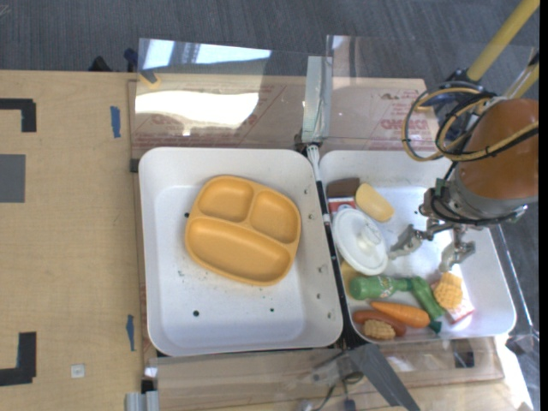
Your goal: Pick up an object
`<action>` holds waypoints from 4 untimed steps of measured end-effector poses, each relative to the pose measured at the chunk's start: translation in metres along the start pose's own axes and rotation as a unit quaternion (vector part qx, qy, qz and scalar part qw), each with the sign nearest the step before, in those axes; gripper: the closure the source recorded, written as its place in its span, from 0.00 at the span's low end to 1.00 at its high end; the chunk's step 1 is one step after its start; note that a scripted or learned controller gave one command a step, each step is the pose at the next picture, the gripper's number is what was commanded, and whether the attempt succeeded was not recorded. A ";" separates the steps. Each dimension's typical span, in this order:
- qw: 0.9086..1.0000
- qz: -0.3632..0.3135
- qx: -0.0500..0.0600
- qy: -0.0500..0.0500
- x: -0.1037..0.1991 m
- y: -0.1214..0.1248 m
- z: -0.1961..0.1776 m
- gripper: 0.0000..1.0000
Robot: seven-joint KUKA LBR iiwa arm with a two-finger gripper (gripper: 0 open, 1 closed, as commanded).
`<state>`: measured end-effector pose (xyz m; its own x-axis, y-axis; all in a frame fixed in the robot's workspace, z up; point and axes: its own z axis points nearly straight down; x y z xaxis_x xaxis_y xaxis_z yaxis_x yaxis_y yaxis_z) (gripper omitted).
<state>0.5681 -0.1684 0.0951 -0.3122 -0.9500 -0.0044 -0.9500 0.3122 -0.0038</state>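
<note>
The gripper (pixel 435 245) hangs over the right bin (pixel 501 294), its two thin metal fingers (pixel 405 240) spread apart with nothing between them. Just below the nearer finger lies a knobbly yellow corn cob (pixel 449 290). Left of the corn sit a smooth green vegetable (pixel 392 288) and a glossy orange carrot (pixel 401 313). Farther left rests a round white lid (pixel 361 239), with a pale yellow potato-shaped lump (pixel 373 202) above it. In the left bin (pixel 163 315) lies a three-compartment orange plastic plate (pixel 243 229).
</note>
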 end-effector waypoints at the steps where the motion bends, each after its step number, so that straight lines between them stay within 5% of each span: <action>1: 0.998 0.055 0.003 -0.003 -0.129 -0.060 -0.092 0.00; 2: 0.996 0.086 -0.003 0.001 -0.085 -0.077 -0.053 0.00; 3: 0.957 0.291 0.002 0.001 -0.019 -0.100 -0.070 0.00; 4: 0.911 0.412 0.001 0.000 -0.001 -0.106 -0.062 0.00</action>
<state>0.6689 -0.2007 0.1572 -0.9192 -0.3937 -0.0069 -0.3937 0.9192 -0.0013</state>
